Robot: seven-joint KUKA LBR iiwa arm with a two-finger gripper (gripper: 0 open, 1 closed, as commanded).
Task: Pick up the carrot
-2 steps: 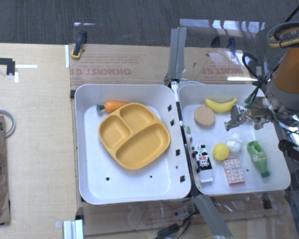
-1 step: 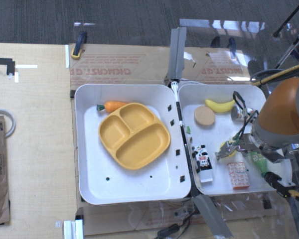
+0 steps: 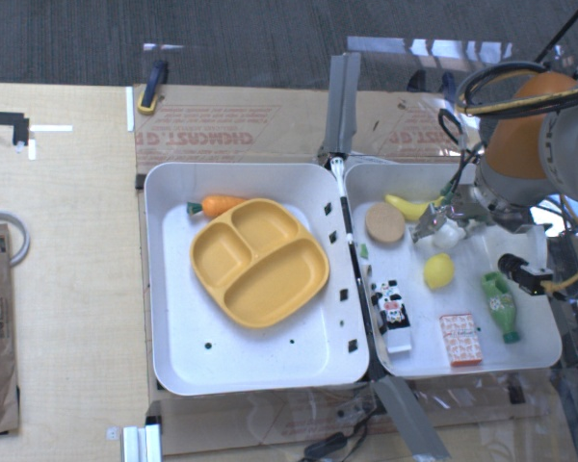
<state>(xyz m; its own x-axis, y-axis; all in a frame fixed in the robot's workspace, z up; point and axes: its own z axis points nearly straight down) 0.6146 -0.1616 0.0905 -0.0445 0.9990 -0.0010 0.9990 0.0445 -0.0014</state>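
1. Landmark: yellow divided plate (image 3: 260,272), three compartments, sits in the left bin (image 3: 173,354).
2. Carrot (image 3: 222,204) lies in the same bin, just off the plate's upper-left rim, nearly touching it, green top pointing away from the plate toward the bin's left wall. Nothing is holding it.
3. Arm (image 3: 530,133) comes in from the right, well apart from the plate, over the right bin (image 3: 549,349). Orange band visible above the wrist.
4. Gripper (image 3: 441,221) hangs low over the right bin's upper middle, on the far side of the bin divider from the plate. Pincer state: cannot tell, too small and cluttered there.
5. Right bin contents, all across the divider from the plate: banana (image 3: 407,206) and round tan disc (image 3: 385,224) nearest the gripper; lemon (image 3: 439,271) below the gripper; black-and-white carton (image 3: 393,314) along the divider; red-white box (image 3: 460,340) near the front wall; green bottle (image 3: 502,308) farthest from the plate.
6. Carrot and gripper are well apart, in different bins.
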